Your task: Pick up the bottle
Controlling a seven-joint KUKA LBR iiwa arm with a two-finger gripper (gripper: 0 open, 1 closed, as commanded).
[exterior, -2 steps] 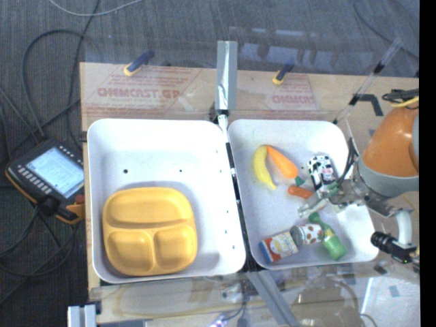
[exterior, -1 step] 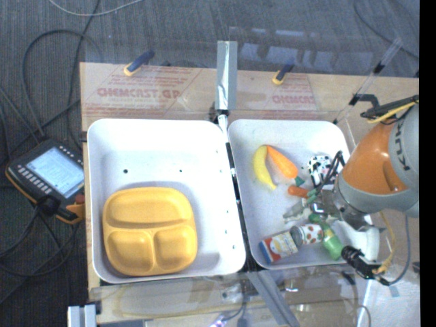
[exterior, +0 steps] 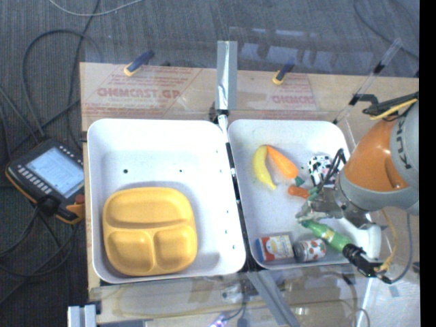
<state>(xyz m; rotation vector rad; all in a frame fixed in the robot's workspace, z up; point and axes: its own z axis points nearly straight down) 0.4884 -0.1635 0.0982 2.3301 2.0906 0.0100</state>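
Far left of the jaws, on the grey carpet, lies a handheld control pendant [exterior: 46, 176] with a lit screen and an orange edge. Next comes the left bin [exterior: 163, 138], white and shallow; a yellow compartment tray [exterior: 150, 230] lies in its near half, well apart from the jaws. A metal divider strip [exterior: 225, 80] stands between the two bins at the far side.

The right bin [exterior: 272, 131] holds a yellow banana [exterior: 263, 169] and an orange carrot [exterior: 283, 161], both up and to the left of the jaws. A red-and-white can [exterior: 276, 246] and a small jar [exterior: 310, 250] lie below and left of them.

The gripper [exterior: 315, 210] sits low over the right bin's near-right area. Whether the jaws are open or closed cannot be told; the wrist hides them.

The bottle [exterior: 335, 238] is green with a dark cap, lying on its side, tilted down to the right, just below the jaws. Contact cannot be confirmed.

A black-and-white spotted object [exterior: 319, 165] lies just above the jaws.

The bins rest on a wooden board [exterior: 136, 90] printed with red lettering. Black cables [exterior: 41, 60] run over the carpet.
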